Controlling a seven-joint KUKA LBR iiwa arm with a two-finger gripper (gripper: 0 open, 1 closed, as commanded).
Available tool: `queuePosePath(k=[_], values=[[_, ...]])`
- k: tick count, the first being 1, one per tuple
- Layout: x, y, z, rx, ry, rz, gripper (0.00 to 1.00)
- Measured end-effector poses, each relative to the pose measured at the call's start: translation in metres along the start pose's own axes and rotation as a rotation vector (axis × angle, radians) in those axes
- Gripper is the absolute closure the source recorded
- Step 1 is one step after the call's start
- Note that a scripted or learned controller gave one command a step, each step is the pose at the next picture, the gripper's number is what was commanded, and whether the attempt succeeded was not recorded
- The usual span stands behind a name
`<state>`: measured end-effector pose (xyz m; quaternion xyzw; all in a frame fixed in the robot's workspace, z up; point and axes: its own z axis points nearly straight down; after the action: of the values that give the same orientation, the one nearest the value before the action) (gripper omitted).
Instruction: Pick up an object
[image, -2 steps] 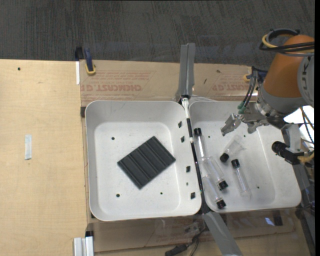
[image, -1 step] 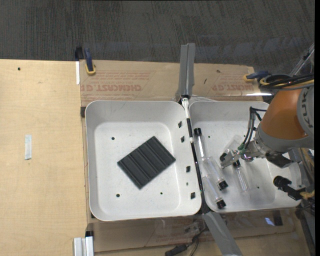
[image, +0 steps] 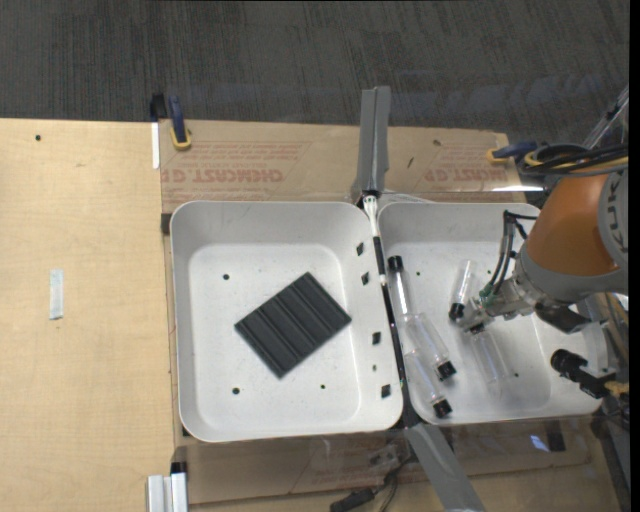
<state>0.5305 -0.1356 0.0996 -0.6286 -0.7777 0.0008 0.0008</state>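
Bench (image: 80, 400), tan, bears two white bins. Left bin (image: 200, 400): dark ribbed rectangular pad (image: 293, 323) lying flat near centre, turned diagonal. Right bin (image: 420, 235): several clear plastic syringe-like tubes with black caps. Arm (image: 572, 235) with orange band enters from 3 o'clock; gripper (image: 478, 318) down among the tubes, can't tell if clenched or released. One tube (image: 463, 288) touching the gripper at its 11 o'clock, another (image: 427, 345) at its 8 o'clock, a third (image: 489, 358) just at 6.

A robotics lab: white bins (image: 190, 300) on a clamped cardboard-covered bench (image: 80, 250).
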Motion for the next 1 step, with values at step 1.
queuePosePath(k=[1], values=[[0.0001,0.0001,-0.0001,0.0,0.0,-0.001,0.0]])
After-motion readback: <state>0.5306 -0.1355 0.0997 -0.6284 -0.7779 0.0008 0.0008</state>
